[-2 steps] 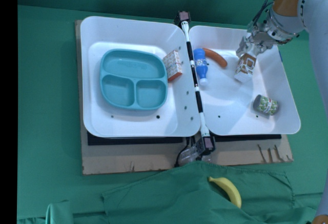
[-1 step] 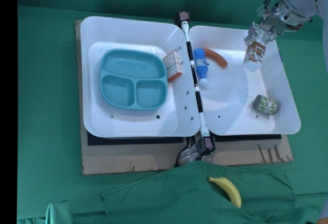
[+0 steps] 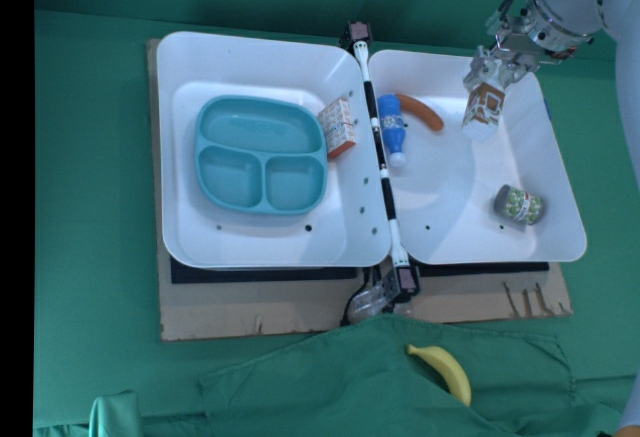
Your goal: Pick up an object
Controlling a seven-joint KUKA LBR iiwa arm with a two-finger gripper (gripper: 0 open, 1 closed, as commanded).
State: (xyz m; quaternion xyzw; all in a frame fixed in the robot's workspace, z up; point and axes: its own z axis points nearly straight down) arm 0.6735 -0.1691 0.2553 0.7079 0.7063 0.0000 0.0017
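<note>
While arm reached in over right bin (image 3: 560,225), gripper (image 3: 497,75) sat clamped on top of small white-and-orange carton (image 3: 483,111); carton hung tilted below fingers, apparently clear of bin floor near back edge. Grasp and lift judged done or nearly so; only carrying away and release possibly left. Rest untouched: blue bottle (image 3: 391,123) and orange sausage (image 3: 421,111) near divider, crumpled can (image 3: 519,205) at front right. Left bin (image 3: 190,55) held teal divided plate (image 3: 262,154), small box (image 3: 338,124) beside it. Banana (image 3: 444,368) lay on green cloth outside bins.
</note>
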